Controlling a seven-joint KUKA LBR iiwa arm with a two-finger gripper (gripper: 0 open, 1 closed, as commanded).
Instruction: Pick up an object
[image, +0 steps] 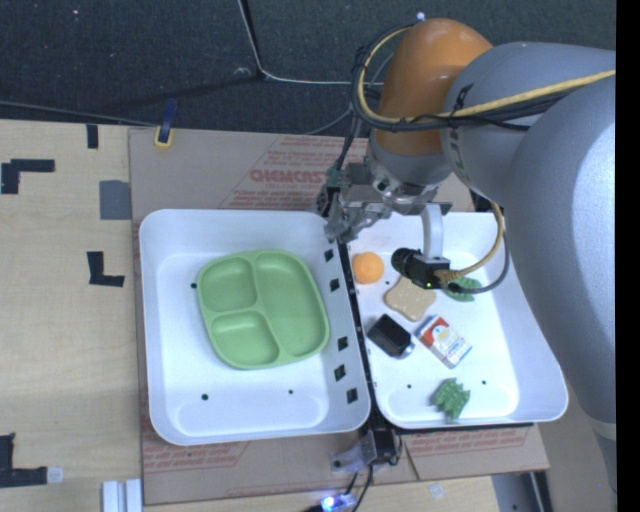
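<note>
Two bins stand side by side on the counter (60, 330). In the left bin (165, 400) lies a divided plate (263, 308), near its middle. The right bin (530, 390) holds an orange (367, 267) at the back left, a slice of bread (407, 298) just in front of it, then a small block (390, 336) and a carton (443, 341) side by side. A leafy piece (452, 397) lies nearest the front. The claw (350, 215) hangs over the bins' shared edge, behind the orange.

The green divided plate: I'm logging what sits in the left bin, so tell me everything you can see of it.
The green divided plate is pale green, looks like matte plastic, and has a rounded-square outline with a raised rim. Ridges split it into three compartments, and nothing lies in any of them. It lies flat, right side up, slightly rotated, on the floor of the left bin, toward the bin's middle and right. Only the bin floor touches it.
</note>
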